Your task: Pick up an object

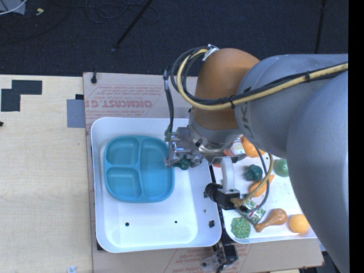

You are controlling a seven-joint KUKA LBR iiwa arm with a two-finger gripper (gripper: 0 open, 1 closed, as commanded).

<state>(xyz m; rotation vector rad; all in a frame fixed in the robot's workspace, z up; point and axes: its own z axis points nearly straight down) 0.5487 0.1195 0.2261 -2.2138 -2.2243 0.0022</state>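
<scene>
Blue tray (138, 175) in white bin (114, 220), orange/green toys (267, 195) rt

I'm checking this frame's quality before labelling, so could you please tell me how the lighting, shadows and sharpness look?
Camera view: light is bright and even on the left bin, with slight sheen on the blue tray; the arm casts soft shadow on the right bin, dimming the toys; the floor behind is very dark; the arm looms large and a little soft, the tray reads sharp.
</scene>
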